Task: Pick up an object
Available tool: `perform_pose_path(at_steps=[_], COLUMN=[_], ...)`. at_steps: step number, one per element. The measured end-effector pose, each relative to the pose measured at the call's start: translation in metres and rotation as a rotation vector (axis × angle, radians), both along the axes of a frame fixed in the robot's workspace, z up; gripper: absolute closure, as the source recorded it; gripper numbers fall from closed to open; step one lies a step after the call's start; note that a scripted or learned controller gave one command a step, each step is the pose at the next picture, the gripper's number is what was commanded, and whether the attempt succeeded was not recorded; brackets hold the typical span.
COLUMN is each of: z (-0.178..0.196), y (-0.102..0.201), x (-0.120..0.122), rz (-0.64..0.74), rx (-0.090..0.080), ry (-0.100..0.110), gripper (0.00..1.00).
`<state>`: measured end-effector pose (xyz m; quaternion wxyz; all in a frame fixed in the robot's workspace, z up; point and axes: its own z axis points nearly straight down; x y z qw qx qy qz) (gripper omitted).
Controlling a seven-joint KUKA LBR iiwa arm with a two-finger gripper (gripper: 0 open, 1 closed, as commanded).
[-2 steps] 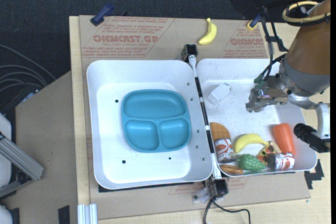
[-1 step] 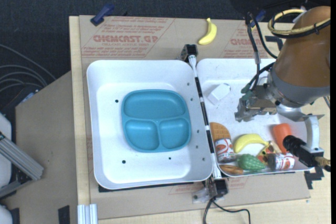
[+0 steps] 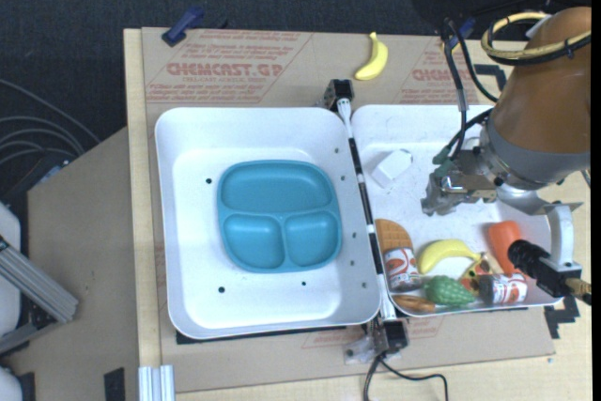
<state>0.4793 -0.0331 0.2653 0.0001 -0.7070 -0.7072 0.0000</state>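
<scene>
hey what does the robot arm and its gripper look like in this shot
The arm is a bulky rounded grey body with a broad orange band near its top. Black cables loop beside it. The gripper is a small boxy piece of bare grey metal.

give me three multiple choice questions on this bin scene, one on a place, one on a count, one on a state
1. Where is the blue divided plate?
A. in the left bin
B. in the right bin
C. on the bare board

2. How many yellow bananas are in view?
A. one
B. two
C. four

3. How does the plate sit?
A. tipped on edge
B. upside down
C. flat, compartments facing up

Answers:
1 A: the plate lies in the middle of the left bin.
2 B: one banana lies on the board behind the bins, and another sits in the right bin among the clutter at its front edge.
3 C: its three compartments are all open to the camera.
</scene>
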Motion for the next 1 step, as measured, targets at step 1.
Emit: perform_pose_path(at_steps=[1], z=[-0.0025], y=[0.0162], x=[-0.0001], rz=[0.0], rx=[0.001], ry=[0.002], gripper=[1.0])
